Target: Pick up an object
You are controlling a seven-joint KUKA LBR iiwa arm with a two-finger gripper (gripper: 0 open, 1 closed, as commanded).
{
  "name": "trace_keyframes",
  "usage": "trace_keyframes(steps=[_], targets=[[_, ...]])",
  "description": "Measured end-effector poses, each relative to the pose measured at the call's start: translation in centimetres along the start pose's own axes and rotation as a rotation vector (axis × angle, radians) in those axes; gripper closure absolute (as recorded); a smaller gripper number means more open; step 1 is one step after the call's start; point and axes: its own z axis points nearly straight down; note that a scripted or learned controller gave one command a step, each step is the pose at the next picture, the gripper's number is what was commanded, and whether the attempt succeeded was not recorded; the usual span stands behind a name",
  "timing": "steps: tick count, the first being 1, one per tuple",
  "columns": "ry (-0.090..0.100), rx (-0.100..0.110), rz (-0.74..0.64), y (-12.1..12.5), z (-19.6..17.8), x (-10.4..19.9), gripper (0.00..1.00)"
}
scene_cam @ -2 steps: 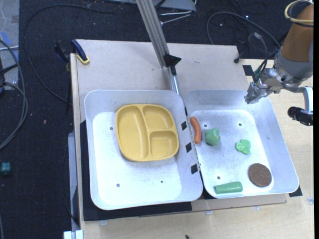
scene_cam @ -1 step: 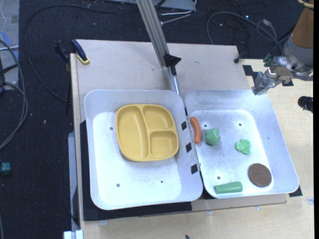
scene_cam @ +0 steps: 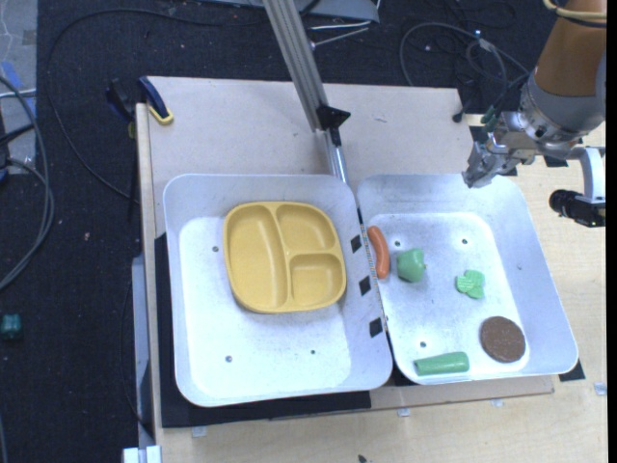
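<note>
Here, the two-finger gripper hangs over the right white plastic bin's far rim, its state indiscernible; no writing is legible.

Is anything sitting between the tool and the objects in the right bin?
Nothing visible. The tool hangs over the right bin's far rim, and bare white floor lies between it and the nearest pieces, the green block and the small green piece.
</note>
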Motion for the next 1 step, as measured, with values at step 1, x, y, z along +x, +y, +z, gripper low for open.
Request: trace_keyframes(steps=[1], targets=[[0.000,0.000,-0.001,0.64,0.75,5.59,1.00]])
